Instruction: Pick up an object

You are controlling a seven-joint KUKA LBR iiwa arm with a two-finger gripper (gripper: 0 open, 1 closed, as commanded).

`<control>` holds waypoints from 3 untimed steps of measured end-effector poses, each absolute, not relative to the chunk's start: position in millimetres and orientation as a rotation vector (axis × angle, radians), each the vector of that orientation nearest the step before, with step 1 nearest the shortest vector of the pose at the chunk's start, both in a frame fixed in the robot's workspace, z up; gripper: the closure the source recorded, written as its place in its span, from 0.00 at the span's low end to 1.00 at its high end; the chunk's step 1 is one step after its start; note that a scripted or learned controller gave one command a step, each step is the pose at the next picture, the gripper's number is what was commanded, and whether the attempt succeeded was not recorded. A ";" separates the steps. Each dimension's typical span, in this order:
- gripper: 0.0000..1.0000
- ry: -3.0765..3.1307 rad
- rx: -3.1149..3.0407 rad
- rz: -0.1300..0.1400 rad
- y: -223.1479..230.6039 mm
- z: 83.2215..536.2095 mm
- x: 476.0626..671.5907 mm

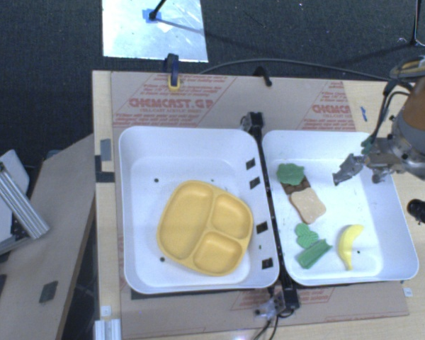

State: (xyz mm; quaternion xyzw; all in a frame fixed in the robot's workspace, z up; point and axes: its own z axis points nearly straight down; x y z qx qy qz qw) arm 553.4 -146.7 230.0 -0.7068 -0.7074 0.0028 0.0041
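The right bin [393, 211] holds several toy foods. A green leafy piece [290, 173] lies on a brown one near the bin's left wall. A tan bread slice [308, 205] sits just below it. Lower down are green pieces [310, 245] and a yellow banana [350, 245]. My gripper [360, 173] hangs over the upper right part of this bin, to the right of the leafy piece and apart from it. It is open, with nothing between its fingers [343, 171].
A yellow divided plate [205, 227] lies in the left bin [149, 154]. A black divider with clips [263, 190] runs between the two bins. Cardboard [198, 98] underlies both bins, and a cable arcs across the back.
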 end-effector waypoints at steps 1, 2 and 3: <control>0.00 -2.226 -2.218 -0.002 -146.5 236.2 555.9; 0.00 -2.222 -2.218 0.002 -145.3 173.5 556.8; 0.00 -2.222 -2.218 0.002 -141.1 112.4 561.4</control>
